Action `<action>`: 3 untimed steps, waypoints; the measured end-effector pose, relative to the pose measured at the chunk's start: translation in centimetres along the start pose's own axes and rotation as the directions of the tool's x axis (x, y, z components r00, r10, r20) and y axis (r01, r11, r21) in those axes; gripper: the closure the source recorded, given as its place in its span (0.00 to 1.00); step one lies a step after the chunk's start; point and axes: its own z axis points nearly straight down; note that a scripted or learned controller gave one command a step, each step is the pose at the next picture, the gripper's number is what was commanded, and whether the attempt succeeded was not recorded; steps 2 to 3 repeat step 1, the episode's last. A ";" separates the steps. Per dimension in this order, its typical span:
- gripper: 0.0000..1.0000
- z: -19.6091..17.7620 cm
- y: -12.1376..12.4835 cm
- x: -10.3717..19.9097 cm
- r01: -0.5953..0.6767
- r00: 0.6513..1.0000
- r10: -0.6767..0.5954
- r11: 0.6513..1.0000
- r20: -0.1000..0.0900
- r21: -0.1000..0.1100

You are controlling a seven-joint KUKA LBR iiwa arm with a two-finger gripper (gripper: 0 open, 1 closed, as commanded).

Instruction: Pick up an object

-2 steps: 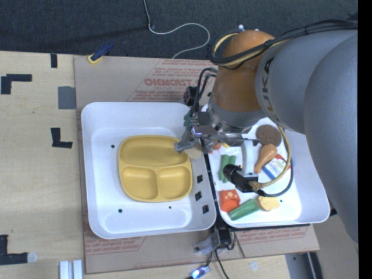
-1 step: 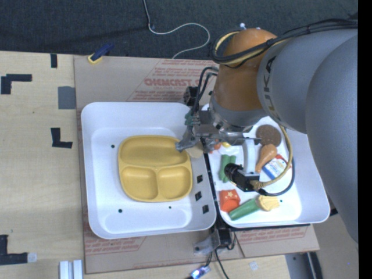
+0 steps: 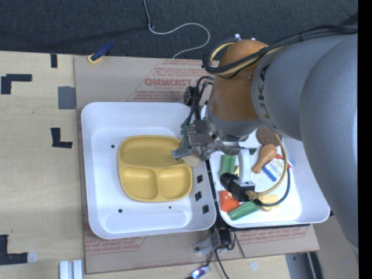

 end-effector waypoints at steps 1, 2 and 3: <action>1.00 -1.2 0.9 0.9 0.001 1.000 -0.001 1.000 -0.001 -0.003; 1.00 -1.2 0.9 0.9 0.001 1.000 -0.001 1.000 -0.001 -0.003; 1.00 -1.2 0.9 0.9 0.001 1.000 -0.001 1.000 -0.001 -0.003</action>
